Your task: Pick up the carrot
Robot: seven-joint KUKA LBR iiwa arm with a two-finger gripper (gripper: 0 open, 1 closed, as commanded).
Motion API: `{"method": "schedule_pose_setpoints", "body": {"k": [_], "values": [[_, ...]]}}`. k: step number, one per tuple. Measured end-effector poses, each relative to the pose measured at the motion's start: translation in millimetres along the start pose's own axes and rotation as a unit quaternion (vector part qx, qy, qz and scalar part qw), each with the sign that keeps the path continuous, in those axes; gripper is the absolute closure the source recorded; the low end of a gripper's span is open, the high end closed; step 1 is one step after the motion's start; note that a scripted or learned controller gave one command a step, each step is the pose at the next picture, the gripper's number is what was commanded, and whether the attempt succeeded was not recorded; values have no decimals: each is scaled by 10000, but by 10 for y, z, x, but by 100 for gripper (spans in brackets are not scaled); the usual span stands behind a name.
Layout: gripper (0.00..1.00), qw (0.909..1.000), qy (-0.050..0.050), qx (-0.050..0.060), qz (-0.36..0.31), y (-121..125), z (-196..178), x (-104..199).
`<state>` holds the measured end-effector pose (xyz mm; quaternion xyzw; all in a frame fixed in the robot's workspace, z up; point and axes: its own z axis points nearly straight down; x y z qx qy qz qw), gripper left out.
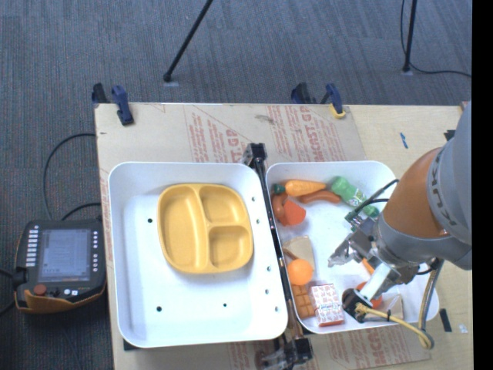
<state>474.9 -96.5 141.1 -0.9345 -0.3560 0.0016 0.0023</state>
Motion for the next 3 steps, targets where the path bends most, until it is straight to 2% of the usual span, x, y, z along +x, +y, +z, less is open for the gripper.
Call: {"method": "schedule_pose_setpoints", "body": {"k": [1, 2, 3], "values": [[0, 9702, 1, 6, 2425, 163, 542, -144], [0, 9689, 4, -3, 2474, 323, 537, 505], [0, 9666, 14, -17, 2562, 648, -476, 1458]]}}
